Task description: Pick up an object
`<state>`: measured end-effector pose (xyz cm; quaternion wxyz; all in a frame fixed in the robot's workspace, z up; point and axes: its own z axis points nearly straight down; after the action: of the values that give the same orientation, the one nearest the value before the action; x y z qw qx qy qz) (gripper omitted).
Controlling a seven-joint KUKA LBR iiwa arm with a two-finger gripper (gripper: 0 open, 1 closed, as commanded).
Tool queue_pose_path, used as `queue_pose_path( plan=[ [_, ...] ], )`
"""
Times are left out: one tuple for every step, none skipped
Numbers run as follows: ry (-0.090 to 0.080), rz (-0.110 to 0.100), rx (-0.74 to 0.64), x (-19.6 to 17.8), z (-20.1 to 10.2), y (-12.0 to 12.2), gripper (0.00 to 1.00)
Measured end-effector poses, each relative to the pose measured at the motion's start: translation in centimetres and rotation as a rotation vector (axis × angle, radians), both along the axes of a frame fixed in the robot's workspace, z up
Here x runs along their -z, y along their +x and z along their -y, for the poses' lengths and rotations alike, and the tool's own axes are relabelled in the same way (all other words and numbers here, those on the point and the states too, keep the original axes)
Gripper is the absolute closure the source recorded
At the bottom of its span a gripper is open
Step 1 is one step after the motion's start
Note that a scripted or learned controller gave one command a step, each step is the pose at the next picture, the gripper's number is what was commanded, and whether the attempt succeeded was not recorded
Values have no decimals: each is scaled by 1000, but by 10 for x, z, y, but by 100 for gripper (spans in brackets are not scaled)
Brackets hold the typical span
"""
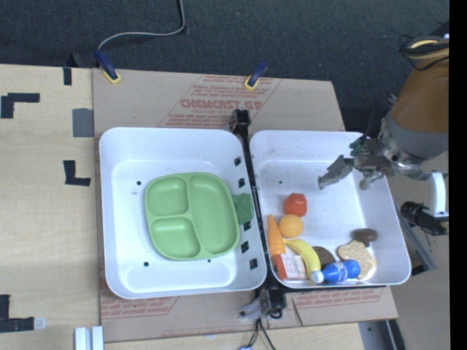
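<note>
Small toy foods — a red tomato-like piece [295,203], a round orange fruit [290,226], a yellow plastic banana [304,254] and a blue bottle [337,271] — cluster in the near part of the right white bin [379,210]. The grey two-finger gripper [349,172] hangs over that bin's far right side, fingers spread and holding nothing. A green divided plate [193,214] lies in the left white bin [117,195].

dark carpet [292,20], wooden bench [36,217], cardboard sheet [211,100]
</note>
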<state>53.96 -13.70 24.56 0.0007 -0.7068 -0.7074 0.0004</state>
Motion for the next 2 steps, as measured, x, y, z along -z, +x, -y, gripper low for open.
queue_pose_path(
  plan=[
    [0,-2,0,80,-23,15,0],
    [-1,3,0,159,-38,29,0]
  ],
)
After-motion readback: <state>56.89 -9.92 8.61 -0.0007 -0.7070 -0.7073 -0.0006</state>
